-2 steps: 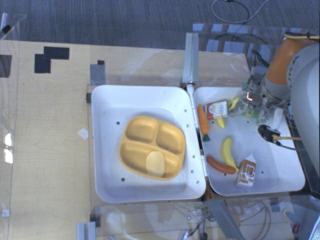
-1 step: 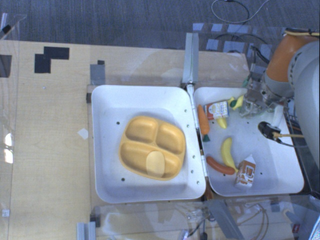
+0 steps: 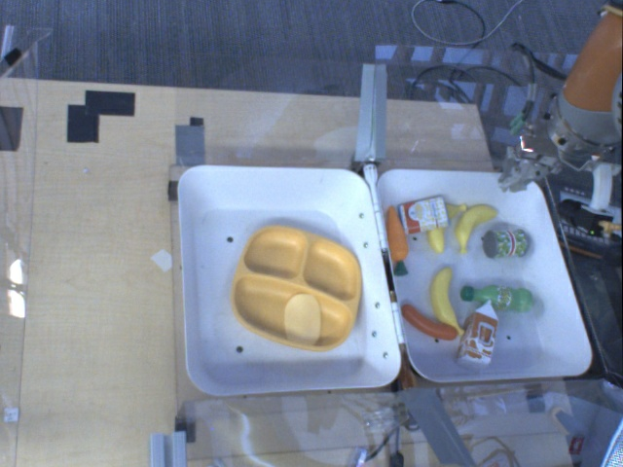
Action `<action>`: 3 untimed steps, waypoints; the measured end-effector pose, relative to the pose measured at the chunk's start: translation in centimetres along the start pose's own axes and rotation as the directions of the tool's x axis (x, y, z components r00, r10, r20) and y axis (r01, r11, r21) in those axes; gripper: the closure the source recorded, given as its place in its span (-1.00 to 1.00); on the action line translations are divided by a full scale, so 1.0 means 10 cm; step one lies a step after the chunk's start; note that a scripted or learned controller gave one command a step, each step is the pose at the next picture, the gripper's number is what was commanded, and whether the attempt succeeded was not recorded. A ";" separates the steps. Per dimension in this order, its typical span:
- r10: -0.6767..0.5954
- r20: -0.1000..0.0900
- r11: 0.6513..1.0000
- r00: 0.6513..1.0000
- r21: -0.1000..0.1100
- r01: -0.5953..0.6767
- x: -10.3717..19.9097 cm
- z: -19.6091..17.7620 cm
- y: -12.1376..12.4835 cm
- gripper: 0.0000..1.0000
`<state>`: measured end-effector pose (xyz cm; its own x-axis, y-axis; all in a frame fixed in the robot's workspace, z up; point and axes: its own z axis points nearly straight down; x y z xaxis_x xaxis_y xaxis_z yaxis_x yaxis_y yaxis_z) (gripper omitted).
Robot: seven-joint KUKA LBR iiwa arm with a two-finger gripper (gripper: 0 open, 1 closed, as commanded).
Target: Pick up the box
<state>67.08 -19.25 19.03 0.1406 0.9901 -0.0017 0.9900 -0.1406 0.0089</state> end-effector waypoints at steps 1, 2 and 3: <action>0.043 -0.002 0.999 0.999 -0.002 -0.043 0.18 1.00 -1.02 1.00; 0.042 -0.002 0.999 0.999 -0.003 -0.042 0.18 1.00 -1.02 -1.00; 0.106 -0.001 0.994 0.994 -0.001 -0.106 0.16 -0.16 -0.05 -1.00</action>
<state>66.82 -17.55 20.66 0.2445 0.9696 -0.0001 0.9696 -0.2445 0.0098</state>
